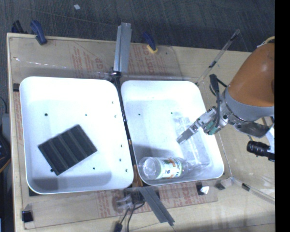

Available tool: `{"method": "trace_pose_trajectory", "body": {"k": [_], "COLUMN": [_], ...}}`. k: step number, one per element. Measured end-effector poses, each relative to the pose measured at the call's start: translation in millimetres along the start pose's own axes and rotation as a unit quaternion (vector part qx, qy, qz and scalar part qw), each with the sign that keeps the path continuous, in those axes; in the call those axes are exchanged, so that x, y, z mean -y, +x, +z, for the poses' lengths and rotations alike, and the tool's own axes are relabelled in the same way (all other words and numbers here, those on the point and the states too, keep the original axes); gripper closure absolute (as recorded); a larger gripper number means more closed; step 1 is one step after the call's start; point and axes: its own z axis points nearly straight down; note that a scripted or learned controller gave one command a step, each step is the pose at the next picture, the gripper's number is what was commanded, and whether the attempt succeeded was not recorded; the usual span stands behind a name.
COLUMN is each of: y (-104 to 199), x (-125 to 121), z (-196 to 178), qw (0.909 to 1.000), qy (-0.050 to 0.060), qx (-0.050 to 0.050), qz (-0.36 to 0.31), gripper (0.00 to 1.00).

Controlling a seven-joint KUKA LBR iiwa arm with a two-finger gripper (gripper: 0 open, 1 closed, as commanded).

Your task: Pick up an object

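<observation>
You'll find the claw [183,136] low inside the right bin [135,129], above a clear plastic bottle [165,168] lying on its side against that bin's near wall. Claw state: cannot tell. Left of the right bin, a dark ridged panel [67,149] lies flat.

Right bin [135,100]: the clear plastic bottle [165,168] lies across the near wall, with crinkled clear wrap [193,149] beside it blocking the right side; its far-left floor lies open. Left bin [34,88]: the ridged black slab [67,149] fills the near-left, with open floor elsewhere.
</observation>
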Motion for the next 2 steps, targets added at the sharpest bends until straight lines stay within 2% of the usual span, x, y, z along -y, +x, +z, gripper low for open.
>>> {"method": "trace_pose_trajectory", "body": {"k": [1, 2], "y": [25.2, -22.6], "x": [-9.5, 3.2], "z": [135.2, 171.1], "qw": [0.9984, 0.9997], "qy": [0.0, 0.001], "qx": [-0.001, -0.001], "qz": [-0.057, 0.023], "gripper": [0.0, 0.0]}}
